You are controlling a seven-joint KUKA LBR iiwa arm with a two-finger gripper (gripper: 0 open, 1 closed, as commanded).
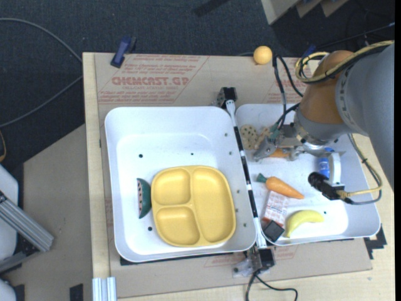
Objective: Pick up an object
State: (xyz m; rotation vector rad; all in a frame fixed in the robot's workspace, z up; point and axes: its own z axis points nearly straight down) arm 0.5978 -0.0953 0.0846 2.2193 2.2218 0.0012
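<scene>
**Arm low over the right bin, its fingers lost in clutter**

The bench (pixel 156 83), a pale board with red printing across its top, carries both bins. The grey arm (pixel 369 86) enters from the right, cut off by the picture's edge, and its orange band (pixel 322 99) hides much of the right bin's upper part.

The left bin (pixel 125 137) holds a yellow divided plate (pixel 191 204) with three compartments. A watermelon-slice toy (pixel 143 197) sits at the plate's left edge, partly tucked under it.

The right bin (pixel 357 221) is only partly visible beneath the arm. The gripper (pixel 270 148) sits low near its upper left corner, close to a speckled tan object (pixel 249 135) too small to identify. Whether anything is between the gripper's tips, or how they stand, cannot be told; metal parts and cables blur together there.

Below it lies a carrot (pixel 283 187), tilted, free of the gripper. Near the front wall rest a banana (pixel 304 220), a red-and-white packet (pixel 274 205) and a small dark item (pixel 273 231) hard to make out. A blue-and-white object (pixel 326 167) is half hidden by a black cable (pixel 329 188).

An orange ball (pixel 263 55) sits at the bench's far edge.
</scene>
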